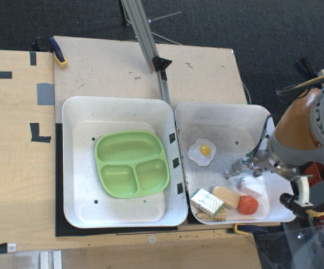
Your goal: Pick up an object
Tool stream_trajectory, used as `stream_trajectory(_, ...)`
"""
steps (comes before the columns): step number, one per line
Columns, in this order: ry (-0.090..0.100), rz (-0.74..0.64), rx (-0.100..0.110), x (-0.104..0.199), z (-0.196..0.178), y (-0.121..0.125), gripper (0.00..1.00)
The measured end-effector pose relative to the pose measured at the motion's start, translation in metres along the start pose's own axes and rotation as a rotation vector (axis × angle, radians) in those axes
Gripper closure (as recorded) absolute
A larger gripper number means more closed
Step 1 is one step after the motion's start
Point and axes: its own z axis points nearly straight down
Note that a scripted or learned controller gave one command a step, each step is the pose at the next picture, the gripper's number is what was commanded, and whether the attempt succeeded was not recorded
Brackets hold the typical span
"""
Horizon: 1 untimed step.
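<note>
Light wooden bench (111, 72), two shallow white bins side by side, left bin (75, 150), right bin (223, 119)

The left bin (72, 150) is largely taken up by a green divided plate (132, 163) lying at its centre; bare margins are left along all four walls, widest at the back edge. In the right bin (217, 116), the back half is unobstructed apart from a fried egg (201, 152) near the middle. The front edge is crowded: a wrapped packet (207, 202), a tan block (226, 196) and a red object (248, 204) are set close together. The right edge is occupied by the arm (296, 130) and gripper (245, 170).
</note>
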Motion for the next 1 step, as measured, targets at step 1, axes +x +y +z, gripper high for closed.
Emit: stream_trajectory(1, 0.001, -0.001, 0.0, 0.0006, -0.0111, 0.0002, 1.0)
